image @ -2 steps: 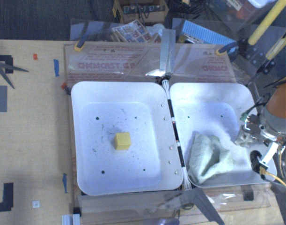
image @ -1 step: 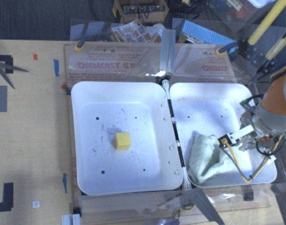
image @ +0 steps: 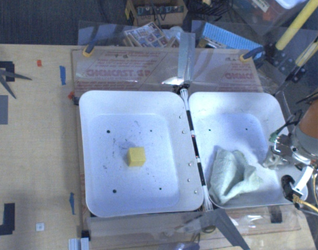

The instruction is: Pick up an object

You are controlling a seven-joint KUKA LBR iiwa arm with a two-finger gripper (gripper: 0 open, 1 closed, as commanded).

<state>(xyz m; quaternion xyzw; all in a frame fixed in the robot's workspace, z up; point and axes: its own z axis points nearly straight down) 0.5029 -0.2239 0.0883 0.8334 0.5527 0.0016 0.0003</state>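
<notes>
A small yellow cube (image: pixel 136 157) lies near the middle of the left bin (image: pixel 96 113). A crumpled pale grey cloth (image: pixel 230 173) sits in the near part of the right bin (image: pixel 237 111). My gripper (image: pixel 273 159) hangs low over the right bin's right side, just right of the cloth and close to its edge. I see nothing held in it. The grey arm with its orange band (image: pixel 309 120) comes in from the right edge.
A metal divider strip (image: pixel 192 139) separates the two bins. Clear plastic sheeting (image: pixel 164 69) and clutter lie behind them. The wooden bench (image: pixel 34 139) stretches out to the left. Black cables (image: pixel 291 189) hang near the gripper.
</notes>
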